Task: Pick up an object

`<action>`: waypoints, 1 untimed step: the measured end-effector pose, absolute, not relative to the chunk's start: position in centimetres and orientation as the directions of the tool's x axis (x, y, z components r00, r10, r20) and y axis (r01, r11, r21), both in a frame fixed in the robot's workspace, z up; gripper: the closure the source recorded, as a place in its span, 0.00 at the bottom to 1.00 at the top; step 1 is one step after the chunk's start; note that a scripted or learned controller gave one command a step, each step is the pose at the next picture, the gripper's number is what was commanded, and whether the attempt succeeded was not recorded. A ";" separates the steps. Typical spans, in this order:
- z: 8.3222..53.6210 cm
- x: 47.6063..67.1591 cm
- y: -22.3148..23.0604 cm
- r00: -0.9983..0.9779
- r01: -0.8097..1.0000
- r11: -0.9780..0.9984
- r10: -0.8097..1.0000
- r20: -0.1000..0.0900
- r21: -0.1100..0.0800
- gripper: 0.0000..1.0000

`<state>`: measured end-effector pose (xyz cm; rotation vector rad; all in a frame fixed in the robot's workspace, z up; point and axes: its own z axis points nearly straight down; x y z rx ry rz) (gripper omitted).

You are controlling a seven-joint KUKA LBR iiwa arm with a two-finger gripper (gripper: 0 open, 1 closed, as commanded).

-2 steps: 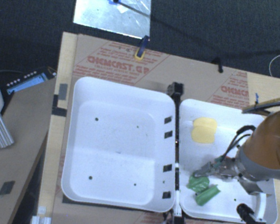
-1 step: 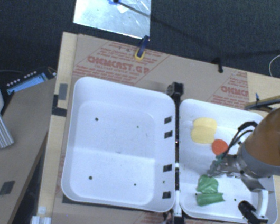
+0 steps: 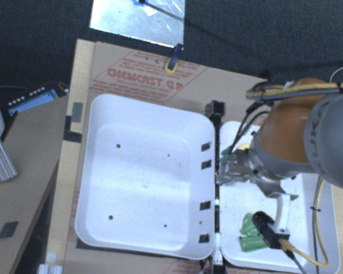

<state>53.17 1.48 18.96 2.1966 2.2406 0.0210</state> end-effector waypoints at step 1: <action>24.8 55.9 7.4 -0.012 1.000 0.012 1.000 0.003 0.009 1.00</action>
